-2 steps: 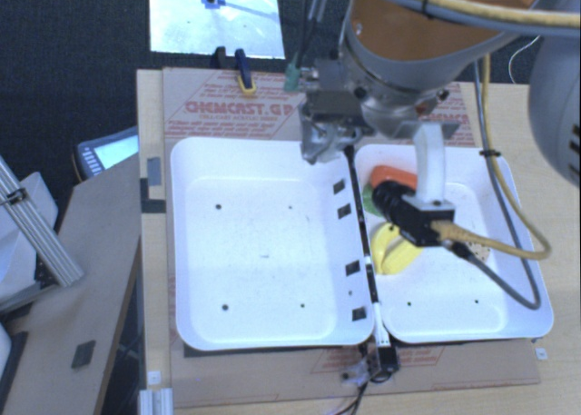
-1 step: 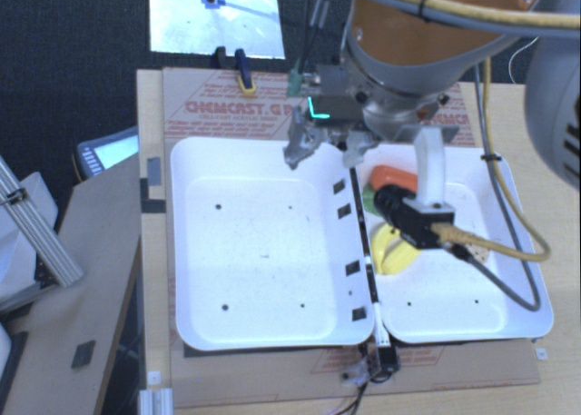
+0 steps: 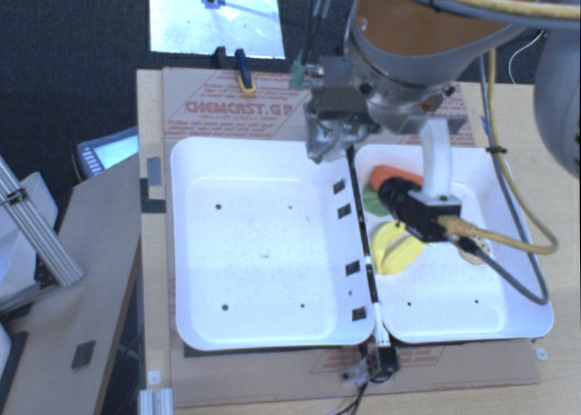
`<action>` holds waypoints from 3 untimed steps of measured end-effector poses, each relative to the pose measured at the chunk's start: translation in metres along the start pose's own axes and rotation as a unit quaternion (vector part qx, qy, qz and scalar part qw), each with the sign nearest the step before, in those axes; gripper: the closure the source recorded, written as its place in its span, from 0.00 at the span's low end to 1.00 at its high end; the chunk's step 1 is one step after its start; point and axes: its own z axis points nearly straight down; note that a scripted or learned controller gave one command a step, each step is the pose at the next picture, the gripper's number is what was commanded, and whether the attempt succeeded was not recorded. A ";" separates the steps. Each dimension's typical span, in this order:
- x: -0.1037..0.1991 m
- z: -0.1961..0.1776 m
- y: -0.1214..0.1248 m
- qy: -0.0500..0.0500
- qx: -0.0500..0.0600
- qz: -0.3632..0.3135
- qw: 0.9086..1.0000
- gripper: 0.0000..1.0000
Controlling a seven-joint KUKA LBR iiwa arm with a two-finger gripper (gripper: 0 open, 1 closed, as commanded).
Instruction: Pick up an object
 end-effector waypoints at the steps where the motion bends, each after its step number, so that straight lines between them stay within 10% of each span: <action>1: 0.000 0.001 0.000 0.000 0.001 0.000 1.000 0.00; 2: 0.000 -0.011 0.001 0.000 -0.001 -0.003 1.000 1.00; 3: 0.000 -0.010 0.000 0.000 0.000 -0.003 1.000 0.00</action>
